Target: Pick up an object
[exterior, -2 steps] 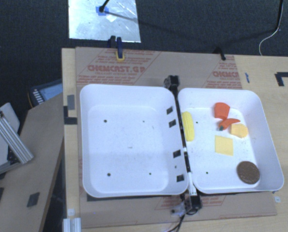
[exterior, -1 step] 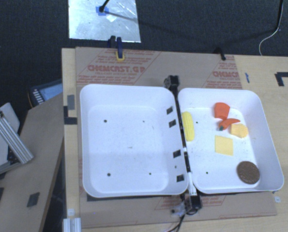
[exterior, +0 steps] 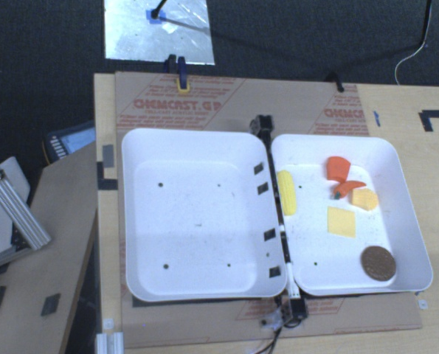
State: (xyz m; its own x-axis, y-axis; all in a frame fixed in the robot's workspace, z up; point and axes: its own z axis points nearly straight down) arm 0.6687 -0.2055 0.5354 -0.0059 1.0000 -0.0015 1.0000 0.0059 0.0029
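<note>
The right bin (exterior: 407, 198) holds several small objects. A yellow corn cob (exterior: 286, 192) lies along its left wall. An orange carrot-like piece (exterior: 338, 169) sits near the back, with a small orange bit (exterior: 347, 188) just below it. A yellow-orange wedge (exterior: 364, 198) lies to their right. A flat yellow square (exterior: 342, 221) rests in the middle, and a brown round cookie (exterior: 378, 262) sits at the front right corner.
The left bin (exterior: 197, 212) stands beside the right one, joined by black clips along the shared wall (exterior: 267, 198). Both rest on a cardboard sheet (exterior: 204, 102). A shiny metal plate (exterior: 158, 19) lies on the dark floor behind.
</note>
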